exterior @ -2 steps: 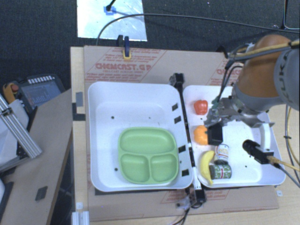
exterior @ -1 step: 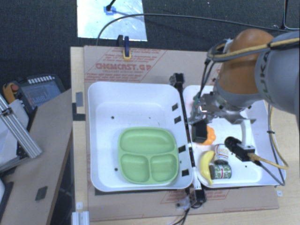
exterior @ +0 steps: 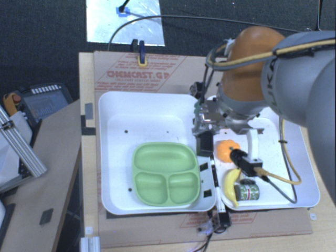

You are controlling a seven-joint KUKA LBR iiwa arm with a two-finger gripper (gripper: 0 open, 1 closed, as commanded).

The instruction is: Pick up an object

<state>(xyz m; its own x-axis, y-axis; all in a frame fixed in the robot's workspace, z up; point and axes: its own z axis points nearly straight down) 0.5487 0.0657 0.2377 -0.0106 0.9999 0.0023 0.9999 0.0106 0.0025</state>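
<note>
Arm enters from the right; hand [exterior: 227, 150] sits low over the right bin [exterior: 302, 193], just above the orange [exterior: 226, 150]. Finger spacing: cannot tell. Banana [exterior: 231, 185] and green can [exterior: 247, 191] lie touching near the bin's front. Green divided tray [exterior: 165, 173] in the left bin [exterior: 121, 119].

"CHEMCAST" on board [exterior: 137, 73]
</note>
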